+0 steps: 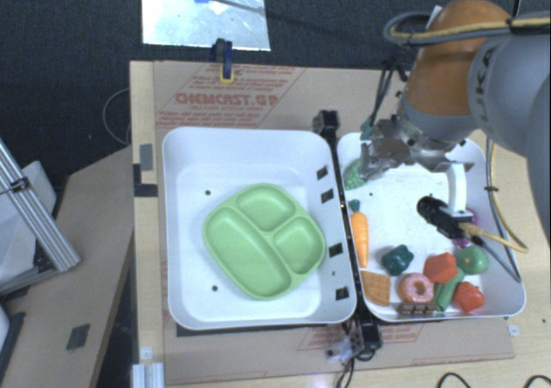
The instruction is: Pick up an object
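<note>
Where carrot (359,238) lies (right bin (508,292)), arm (448,85) hovers.

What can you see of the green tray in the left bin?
The tray is pale green, smooth like moulded plastic, a rounded oval with three compartments: one long and two smaller. It lies flat, open side up, turned at a slant on the floor of the left bin, a little right of the middle. Its compartments hold nothing.

in the left bin (185,154) a divided plate (263,240) lies near its middle. in the right bin (508,296) a carrot (359,236) lies along the left wall, a doughnut (417,289) near the front edge, my gripper (372,161) over the back left corner.
</note>
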